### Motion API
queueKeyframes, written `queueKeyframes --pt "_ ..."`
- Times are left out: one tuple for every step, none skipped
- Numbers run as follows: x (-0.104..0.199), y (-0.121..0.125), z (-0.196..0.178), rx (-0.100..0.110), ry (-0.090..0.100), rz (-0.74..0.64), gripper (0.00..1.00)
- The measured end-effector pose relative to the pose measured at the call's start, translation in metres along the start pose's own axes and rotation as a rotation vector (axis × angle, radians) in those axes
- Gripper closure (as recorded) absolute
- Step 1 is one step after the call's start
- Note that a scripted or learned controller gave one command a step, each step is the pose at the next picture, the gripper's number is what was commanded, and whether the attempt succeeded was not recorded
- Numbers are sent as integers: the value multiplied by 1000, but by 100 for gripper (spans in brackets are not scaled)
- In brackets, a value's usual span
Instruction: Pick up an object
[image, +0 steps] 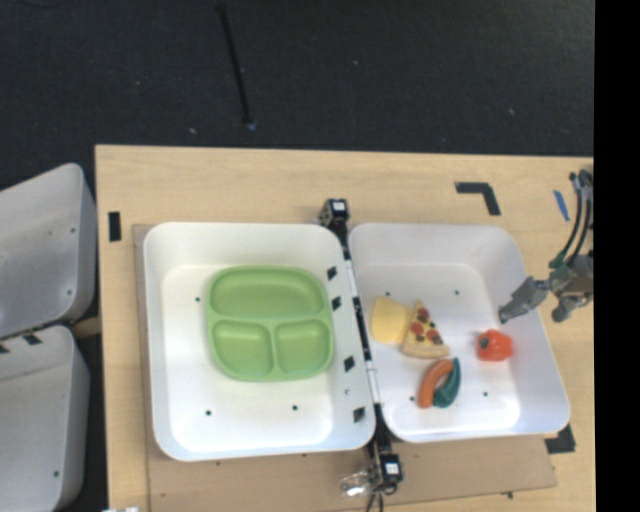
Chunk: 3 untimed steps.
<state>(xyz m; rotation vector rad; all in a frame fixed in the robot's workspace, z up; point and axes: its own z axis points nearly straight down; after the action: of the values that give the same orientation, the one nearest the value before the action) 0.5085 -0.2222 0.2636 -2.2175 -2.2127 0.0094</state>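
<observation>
Toy tomato (494, 346) sited in right bin (520, 400), 3 o'clock side, nearest gripper (540, 300). Jaws seen spread open, nothing held. Judged light, rigid, smooth, roll-prone; best pinched across widest middle. Pizza slice (424, 333), cheese (389, 320) lie at 9 o'clock of it.

I come into the frame at its right edge, about mid-height, and very little of me is in it. My gripper (541, 299) hangs there with two grey fingers (520, 299) spread apart: one slants down and to the left, the other sits closer to the right edge and points down. Nothing is between them. Above them, in the upper right of the frame, thin dark and green cables curve down along the edge toward my wrist.
</observation>
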Motion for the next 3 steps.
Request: queueKeyframes --pt "1 2 -6 -11 -3 -4 0" --pt "-3 -2 37 -8 -3 -2 0" --pt "-2 0 80 -8 -3 -2 0"
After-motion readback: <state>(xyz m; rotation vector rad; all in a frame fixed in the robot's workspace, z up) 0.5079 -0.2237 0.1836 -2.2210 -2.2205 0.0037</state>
